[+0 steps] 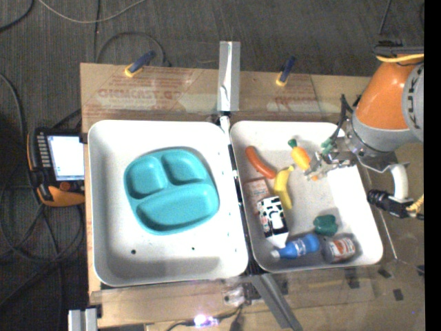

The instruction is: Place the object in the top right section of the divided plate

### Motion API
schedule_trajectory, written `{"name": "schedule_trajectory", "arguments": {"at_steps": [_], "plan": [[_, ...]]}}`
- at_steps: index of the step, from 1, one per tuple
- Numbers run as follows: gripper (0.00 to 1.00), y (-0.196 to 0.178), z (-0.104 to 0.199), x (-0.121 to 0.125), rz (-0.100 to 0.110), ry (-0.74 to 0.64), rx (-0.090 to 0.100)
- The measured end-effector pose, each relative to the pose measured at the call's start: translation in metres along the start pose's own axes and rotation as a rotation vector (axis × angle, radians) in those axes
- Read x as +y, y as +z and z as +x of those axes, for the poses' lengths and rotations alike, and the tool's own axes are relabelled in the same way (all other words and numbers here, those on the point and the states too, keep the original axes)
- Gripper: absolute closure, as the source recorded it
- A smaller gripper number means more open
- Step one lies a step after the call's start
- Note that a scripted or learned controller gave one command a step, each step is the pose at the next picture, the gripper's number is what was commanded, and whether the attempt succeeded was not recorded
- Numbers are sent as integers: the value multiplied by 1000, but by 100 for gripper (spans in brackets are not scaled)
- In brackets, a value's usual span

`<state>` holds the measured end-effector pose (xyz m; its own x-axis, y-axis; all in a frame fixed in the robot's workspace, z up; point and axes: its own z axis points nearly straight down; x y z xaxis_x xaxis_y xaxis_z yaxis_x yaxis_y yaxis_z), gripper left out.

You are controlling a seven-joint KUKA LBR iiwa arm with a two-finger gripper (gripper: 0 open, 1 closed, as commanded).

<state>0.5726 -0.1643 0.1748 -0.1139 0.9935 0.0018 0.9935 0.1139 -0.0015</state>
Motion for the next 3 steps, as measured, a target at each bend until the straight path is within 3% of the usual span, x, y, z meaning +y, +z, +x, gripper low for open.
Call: {"name": "schedule_trajectory", "arguments": {"at_steps": [1,2,3], "plan": [[100,-7,75,16,1,-167,-2],[100,-7,176,38,1,-573,-1],[0,-7,176,38,1,-573,0]]}}
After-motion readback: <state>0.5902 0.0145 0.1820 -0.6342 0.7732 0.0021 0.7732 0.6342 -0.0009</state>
